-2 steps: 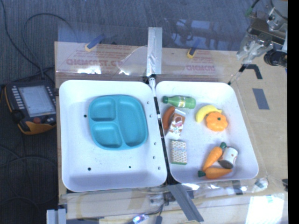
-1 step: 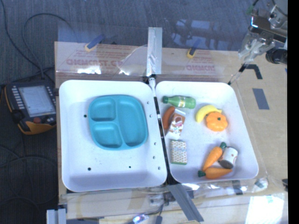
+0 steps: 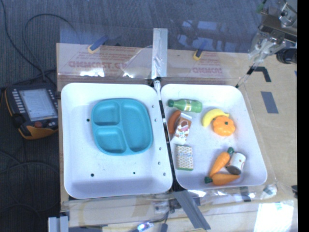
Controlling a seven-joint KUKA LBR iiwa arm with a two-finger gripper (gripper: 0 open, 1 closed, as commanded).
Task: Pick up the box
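The box [image 3: 184,157], small and flat with a green-and-tan checked top, lies in the right bin [image 3: 251,129] near its left wall, toward the front. Just behind it lies a white carton with red print [image 3: 182,130]. My gripper [image 3: 261,47] hangs at the top right, outside the bins and beyond the right bin's far right corner. It is well away from the box, with nothing seen in it.
The right bin also holds a green bottle [image 3: 186,105], a red-orange piece [image 3: 172,122], a banana [image 3: 212,115], an orange [image 3: 223,126], two carrots [image 3: 219,162] and a can [image 3: 235,162]. A blue divided plate [image 3: 120,125] sits in the left bin [image 3: 77,173]. A pendant [image 3: 31,109] lies at the far left.
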